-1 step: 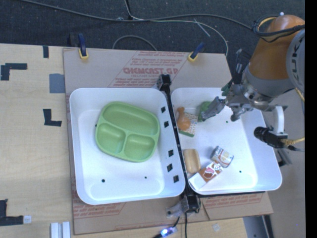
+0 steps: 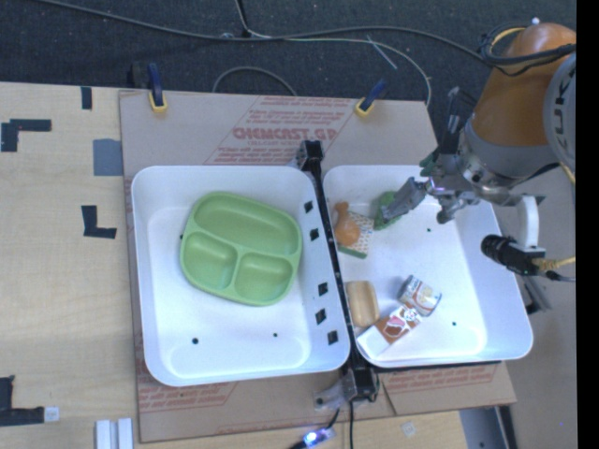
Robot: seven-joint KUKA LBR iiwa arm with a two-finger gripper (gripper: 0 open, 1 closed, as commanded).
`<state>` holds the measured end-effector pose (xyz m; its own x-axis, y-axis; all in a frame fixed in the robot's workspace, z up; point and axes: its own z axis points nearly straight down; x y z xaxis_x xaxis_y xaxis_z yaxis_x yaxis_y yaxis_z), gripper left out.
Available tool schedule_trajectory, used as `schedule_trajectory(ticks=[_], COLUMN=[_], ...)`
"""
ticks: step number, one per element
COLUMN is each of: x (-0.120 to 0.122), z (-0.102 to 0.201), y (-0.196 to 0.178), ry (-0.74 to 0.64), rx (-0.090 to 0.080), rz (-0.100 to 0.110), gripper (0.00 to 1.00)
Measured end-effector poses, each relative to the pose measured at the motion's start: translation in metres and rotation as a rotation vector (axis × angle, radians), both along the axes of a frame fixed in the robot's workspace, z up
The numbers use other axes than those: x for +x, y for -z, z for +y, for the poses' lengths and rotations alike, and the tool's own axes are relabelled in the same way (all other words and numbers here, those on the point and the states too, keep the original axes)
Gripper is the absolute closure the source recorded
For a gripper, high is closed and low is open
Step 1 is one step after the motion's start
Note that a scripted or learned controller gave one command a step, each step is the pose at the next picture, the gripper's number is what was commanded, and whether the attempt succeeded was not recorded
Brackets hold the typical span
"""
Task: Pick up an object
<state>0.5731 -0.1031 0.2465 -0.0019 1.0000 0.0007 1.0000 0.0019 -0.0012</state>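
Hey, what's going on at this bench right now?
A robot arm reaches in from the right, its gripper low over the right bin, near a green item and an orange one. A bread-like piece and small packages lie nearer the front. The left bin holds a green divided plate.

Arm (image 2: 524, 82) comes in from right, orange band uppermost, grey wrist below it angled down and left. Tool (image 2: 401, 204) points left and down, hanging over the right bin's upper part. Whether it grips anything: can't tell.
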Motion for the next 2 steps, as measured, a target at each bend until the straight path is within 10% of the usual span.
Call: schedule_trajectory(ticks=[2], x=[-0.010], z=[0.007], y=[0.097], ry=[0.001], rx=[-0.001], rz=[0.007], gripper=[0.00])
